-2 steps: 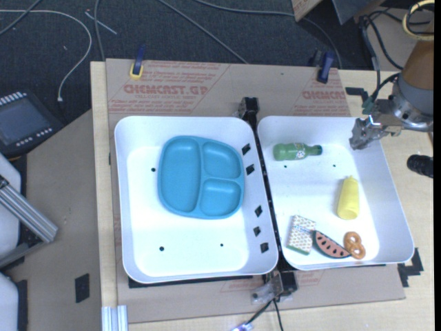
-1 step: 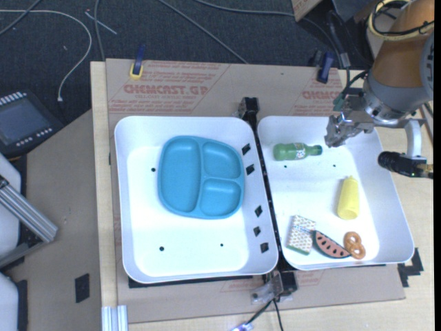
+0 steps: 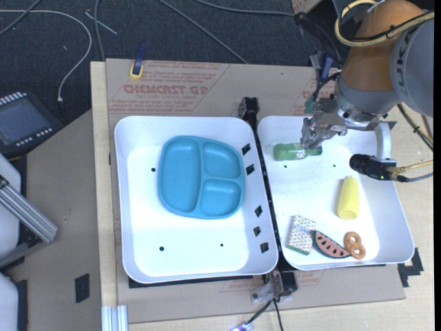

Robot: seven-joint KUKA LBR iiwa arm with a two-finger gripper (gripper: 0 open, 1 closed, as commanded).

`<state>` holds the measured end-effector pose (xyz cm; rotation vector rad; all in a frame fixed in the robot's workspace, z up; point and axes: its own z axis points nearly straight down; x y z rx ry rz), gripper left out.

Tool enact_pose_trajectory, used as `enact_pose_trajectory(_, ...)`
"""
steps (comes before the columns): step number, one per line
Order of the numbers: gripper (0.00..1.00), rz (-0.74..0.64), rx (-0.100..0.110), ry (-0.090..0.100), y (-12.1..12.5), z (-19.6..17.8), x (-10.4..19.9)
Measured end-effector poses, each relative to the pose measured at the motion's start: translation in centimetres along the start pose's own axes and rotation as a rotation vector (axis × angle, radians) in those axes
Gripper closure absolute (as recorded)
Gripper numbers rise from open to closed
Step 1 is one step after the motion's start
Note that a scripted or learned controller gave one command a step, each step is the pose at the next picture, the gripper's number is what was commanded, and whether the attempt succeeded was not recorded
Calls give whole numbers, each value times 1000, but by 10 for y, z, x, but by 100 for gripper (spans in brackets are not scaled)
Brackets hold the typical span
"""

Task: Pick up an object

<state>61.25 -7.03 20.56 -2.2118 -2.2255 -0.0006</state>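
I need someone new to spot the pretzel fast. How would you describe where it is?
Look in the right bin, the one without the blue divided plate. Go to its near right corner, where three small things lie in a row: the pretzel is the rightmost, beside the watermelon slice. It is the only brown, looped piece there.

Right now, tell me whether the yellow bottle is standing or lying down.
Lying down. The yellow bottle rests on its side on the right bin's floor, cap end pointing toward the far edge, apart from the other items.

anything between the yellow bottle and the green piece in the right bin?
No. In the camera view, bare white bin floor separates the yellow bottle from the green piece.
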Motion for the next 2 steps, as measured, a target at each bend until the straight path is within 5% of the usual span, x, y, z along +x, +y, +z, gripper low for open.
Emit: enact_pose_trajectory(2,100,-1,-3,0,-1,2,122)
